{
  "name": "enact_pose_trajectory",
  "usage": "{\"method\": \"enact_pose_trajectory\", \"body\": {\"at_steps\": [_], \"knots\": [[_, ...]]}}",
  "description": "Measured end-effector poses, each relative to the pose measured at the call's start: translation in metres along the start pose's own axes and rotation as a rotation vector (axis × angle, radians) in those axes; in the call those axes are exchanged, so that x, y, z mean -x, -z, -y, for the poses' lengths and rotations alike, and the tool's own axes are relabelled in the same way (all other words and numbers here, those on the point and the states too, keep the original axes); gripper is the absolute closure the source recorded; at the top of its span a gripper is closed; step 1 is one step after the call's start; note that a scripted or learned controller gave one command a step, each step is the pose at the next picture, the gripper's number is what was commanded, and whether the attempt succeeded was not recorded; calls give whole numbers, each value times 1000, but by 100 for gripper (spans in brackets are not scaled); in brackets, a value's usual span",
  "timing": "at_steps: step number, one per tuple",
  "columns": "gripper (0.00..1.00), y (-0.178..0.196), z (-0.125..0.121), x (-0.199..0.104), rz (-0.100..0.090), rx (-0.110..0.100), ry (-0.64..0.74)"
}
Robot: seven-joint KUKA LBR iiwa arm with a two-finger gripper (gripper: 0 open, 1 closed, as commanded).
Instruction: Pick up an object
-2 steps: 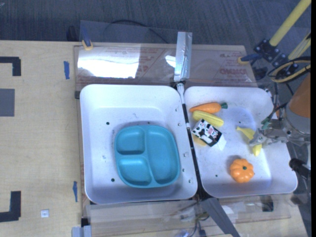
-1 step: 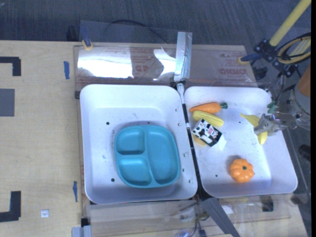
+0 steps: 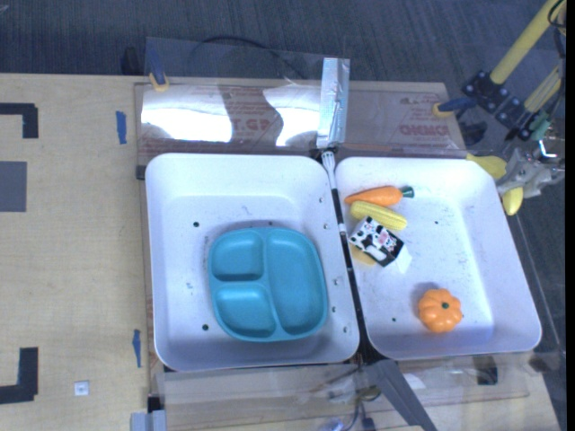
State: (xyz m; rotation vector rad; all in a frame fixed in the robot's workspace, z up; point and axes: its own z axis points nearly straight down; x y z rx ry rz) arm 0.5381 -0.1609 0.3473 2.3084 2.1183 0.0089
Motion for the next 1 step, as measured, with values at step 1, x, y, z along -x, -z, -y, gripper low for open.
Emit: {"method": "enact_pose_trajectory", "body": {"at_steps": [1], "knots": [[100, -85, -58, -48, -4, -17, 161]]}}
